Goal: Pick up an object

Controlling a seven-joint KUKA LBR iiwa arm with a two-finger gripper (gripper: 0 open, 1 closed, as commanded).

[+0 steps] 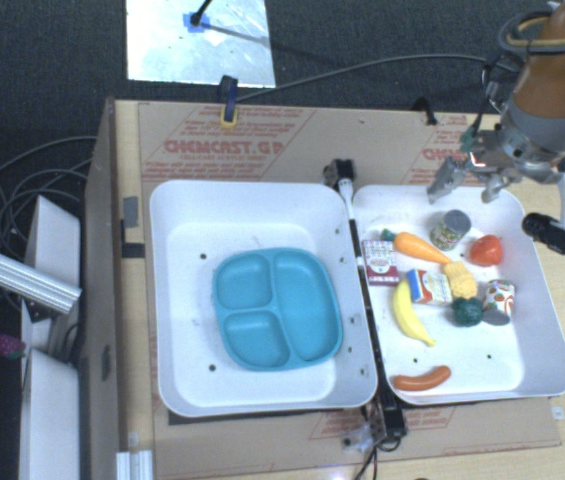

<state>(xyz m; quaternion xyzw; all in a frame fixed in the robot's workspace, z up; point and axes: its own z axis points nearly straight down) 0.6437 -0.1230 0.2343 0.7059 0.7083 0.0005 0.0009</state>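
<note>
Pincer [470,181] poised over the far edge of the right bin [552,353], fingers spread apart with nothing between them. Hanging from a grey wrist with an orange band, reaching in from the right.

Nearest candidate: small can [450,230], just below and a touch left of the pincer in the camera view, standing roughly upright near the bin's far wall. Straight descent toward the camera-near side likely enough to bracket it. Carrot [421,247] beside the can, long axis running left-to-right with a slight downward slant, green top pointing left. Red tomato [485,250] on the can's other side, close by. Crowding a probable risk: 3 items within reach of one closing stroke.

Farther off, toward the near side of the bin: banana [410,313] lying lengthwise away from the pincer, sausage [421,378] near the front rim, dark green vegetable [467,312], small carton [378,258] against the left wall.

Left bin [177,218] holding a blue divided tray [277,308], well apart from the arm.

Hard to make out: labels on the carton and the small boxes near the middle of the pile; exact outline of the items stacked between banana and green vegetable; upper arm cut off at the frame edge. Counter [262,138] of printed cardboard beneath both bins.
</note>
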